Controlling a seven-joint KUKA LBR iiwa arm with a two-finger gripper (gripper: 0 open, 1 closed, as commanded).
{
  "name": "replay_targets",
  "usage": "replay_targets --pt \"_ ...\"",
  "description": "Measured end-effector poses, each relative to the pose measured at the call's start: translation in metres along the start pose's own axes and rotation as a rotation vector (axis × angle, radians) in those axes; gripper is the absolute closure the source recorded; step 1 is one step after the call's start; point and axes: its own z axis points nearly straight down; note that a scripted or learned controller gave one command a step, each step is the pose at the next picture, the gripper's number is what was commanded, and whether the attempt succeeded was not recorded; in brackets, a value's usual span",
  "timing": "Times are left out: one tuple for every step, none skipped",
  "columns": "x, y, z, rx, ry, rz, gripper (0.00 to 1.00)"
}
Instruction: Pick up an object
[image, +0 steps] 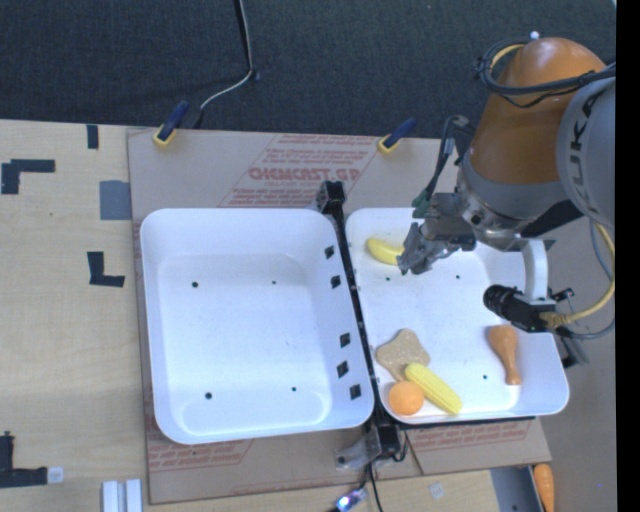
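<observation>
gripper (413, 262) is down in the right bin (470, 305), just beside the yellow banana (381, 250) at the bin's far left, honestly can't tell its state. looks like the approach step, so next it'd need to settle over the banana and pinch.

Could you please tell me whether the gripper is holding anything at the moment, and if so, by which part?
It cannot be told: the gripper sits right beside the banana, but no object shows between its fingers.
</observation>
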Motion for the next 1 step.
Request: replay_targets --pt "0.0004 0.0001 -0.0086 0.002 0.000 -0.001 1.00"
